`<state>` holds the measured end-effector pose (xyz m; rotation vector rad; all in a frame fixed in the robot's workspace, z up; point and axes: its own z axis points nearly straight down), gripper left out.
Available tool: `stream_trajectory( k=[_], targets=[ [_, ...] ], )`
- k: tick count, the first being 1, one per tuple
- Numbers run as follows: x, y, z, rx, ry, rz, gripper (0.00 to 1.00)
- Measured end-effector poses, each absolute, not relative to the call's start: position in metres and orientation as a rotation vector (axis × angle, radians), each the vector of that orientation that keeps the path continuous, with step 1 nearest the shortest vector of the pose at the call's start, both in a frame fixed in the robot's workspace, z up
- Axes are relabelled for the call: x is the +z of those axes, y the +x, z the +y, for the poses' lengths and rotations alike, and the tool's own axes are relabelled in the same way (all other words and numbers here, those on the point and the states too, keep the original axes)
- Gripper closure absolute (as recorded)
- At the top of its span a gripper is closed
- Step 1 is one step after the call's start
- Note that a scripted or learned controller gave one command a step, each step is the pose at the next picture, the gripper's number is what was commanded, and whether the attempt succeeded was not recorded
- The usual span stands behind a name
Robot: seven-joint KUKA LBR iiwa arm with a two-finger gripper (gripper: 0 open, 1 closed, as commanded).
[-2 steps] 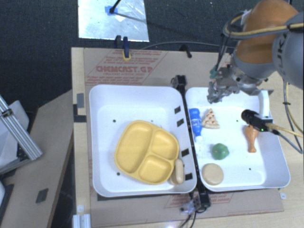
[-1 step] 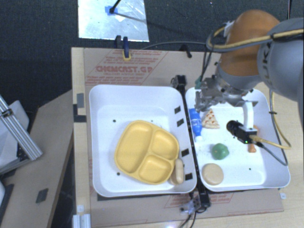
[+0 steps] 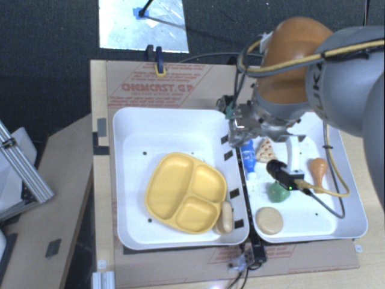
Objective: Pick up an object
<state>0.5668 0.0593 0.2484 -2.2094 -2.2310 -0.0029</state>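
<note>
My gripper [image 3: 245, 131] hangs under the orange wrist band over the far left corner of the right bin [image 3: 349, 212]. Just below it lies a blue object [image 3: 247, 156] against the bin's left wall. Beside that are a tan wedge-shaped piece [image 3: 263, 152] and a white piece [image 3: 293, 156]. An orange pear-shaped object [image 3: 317, 171], a green object [image 3: 278, 192] and a round tan disc [image 3: 269, 220] lie nearer the front. The arm hides the far part of this bin.
The left bin [image 3: 135, 137] holds a yellow divided plate [image 3: 185, 191] and a small tan oval object [image 3: 225, 217] at its front right. A black cable end [image 3: 281, 173] and yellow cable trail from the arm over the right bin.
</note>
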Motion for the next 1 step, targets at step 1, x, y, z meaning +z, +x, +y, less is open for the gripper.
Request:
stream_trajectory(
  k=[1],
  targets=[
    [0.2404, 0.5496, 0.0976, 0.0, -2.211, -2.23, 1.0]
  ],
)
